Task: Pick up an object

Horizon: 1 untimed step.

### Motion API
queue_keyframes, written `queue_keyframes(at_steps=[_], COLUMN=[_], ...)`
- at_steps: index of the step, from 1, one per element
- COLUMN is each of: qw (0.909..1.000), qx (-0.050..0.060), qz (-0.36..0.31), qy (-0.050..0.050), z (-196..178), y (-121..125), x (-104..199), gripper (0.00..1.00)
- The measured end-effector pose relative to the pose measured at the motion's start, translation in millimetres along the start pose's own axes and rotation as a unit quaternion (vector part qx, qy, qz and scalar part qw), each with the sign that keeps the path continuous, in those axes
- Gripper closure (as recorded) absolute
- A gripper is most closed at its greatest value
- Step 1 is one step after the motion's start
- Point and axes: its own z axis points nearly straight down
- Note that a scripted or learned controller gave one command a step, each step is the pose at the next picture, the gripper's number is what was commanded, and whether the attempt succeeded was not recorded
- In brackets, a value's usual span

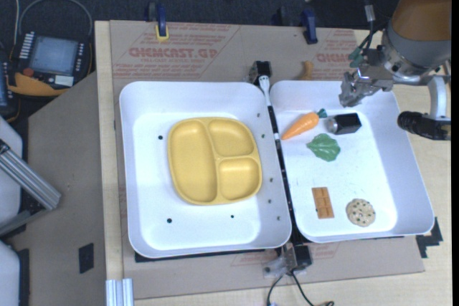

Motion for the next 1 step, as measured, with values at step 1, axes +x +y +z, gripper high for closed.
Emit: queue_keyframes(at_steps=[1], qw=[1.0], qx=[0.0], qz=[-0.001], qy=[0.0], z=[-2.9], y=[-4.4], x=[48.0], gripper=[1.0])
